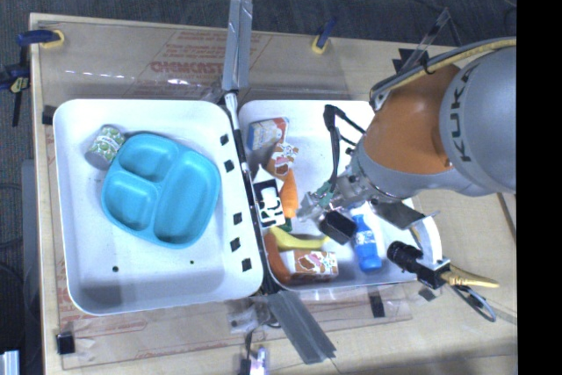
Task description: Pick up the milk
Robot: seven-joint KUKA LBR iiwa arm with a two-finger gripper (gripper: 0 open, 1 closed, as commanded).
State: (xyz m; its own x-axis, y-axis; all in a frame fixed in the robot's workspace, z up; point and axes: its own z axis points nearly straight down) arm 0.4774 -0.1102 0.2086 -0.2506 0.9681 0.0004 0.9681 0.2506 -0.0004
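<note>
I see the right bin (255, 114) crowded, with little open room. The milk (366, 247) lies near its near edge, just right of the tool (327, 205); its state I cannot tell. The left bin (79, 215) holds a blue tray (162, 189) with room around it.

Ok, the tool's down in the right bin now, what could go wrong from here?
1. The tool sits amid tightly packed items: the banana, carrot and blue bottle. It may well close on the wrong one.
2. The arm hides much of the right bin, so a grasp is hard to confirm.
</note>
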